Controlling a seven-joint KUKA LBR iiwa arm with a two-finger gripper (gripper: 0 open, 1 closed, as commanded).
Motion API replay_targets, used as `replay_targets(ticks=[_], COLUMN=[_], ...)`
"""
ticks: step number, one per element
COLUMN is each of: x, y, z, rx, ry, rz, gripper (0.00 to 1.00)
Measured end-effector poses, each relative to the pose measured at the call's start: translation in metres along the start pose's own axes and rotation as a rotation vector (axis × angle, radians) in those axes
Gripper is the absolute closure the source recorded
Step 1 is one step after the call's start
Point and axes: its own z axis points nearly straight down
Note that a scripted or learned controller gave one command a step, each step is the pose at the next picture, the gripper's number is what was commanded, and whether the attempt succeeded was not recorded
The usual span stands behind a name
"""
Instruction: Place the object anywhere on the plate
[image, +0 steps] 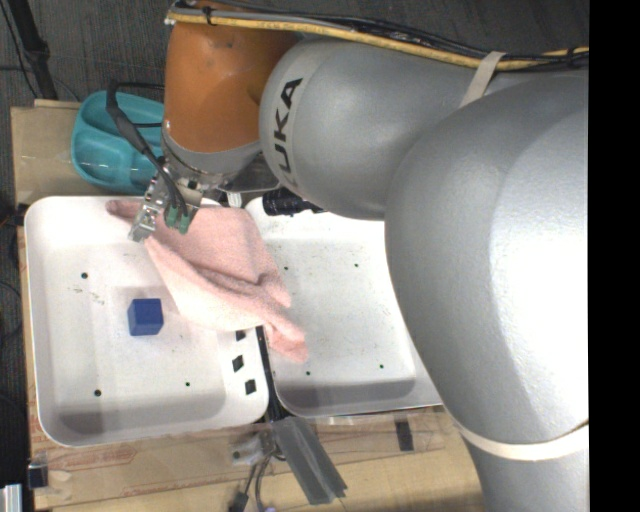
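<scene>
The soft pink cloth (225, 275) is hanging in a crumpled drape from its upper-left corner, spreading down and to the right; its lower tip is crossing the seam between the two bins and lying over the left edge of the right white bin (345, 390). Most of it is lying over the left white bin (60, 300). The two-finger gripper (162, 212) is pinching the cloth's top corner w/ fingers closed on the fabric, right at the bin's back rim. A small blue cube (146, 316) is sitting on the left bin's floor, just beside the cloth, apart from it. The grey arm w/ orange band (215, 85) is covering much of the right bin & bench. A teal plastic object (105, 145) is lying behind the left bin, partly hidden by the arm.
</scene>
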Motion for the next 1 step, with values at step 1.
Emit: replay_targets(ticks=[1], x=[-0.0189], y=[-0.0106], z=[-0.0269], rx=[0.001], ry=[0.000], rz=[-0.132], gripper=[1.00])
